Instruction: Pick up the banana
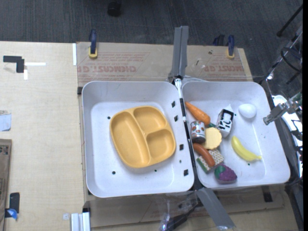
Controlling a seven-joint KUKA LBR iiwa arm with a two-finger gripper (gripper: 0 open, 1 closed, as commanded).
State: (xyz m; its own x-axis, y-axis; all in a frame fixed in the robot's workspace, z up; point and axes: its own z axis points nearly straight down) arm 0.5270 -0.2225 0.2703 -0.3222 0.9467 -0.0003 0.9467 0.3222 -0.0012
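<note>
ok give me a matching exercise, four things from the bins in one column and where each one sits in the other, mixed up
Things:
1. banana
2. yellow divided plate
3. white egg
4. purple toy

Places:
A. in the left bin, near its middle
B. right bin, far side, near the right wall
C. right bin, near edge, below the round yellow piece
D. right bin, right of the round yellow piece, lying alone on the bin floor

Pairs: 1-D, 2-A, 3-B, 4-C
</note>
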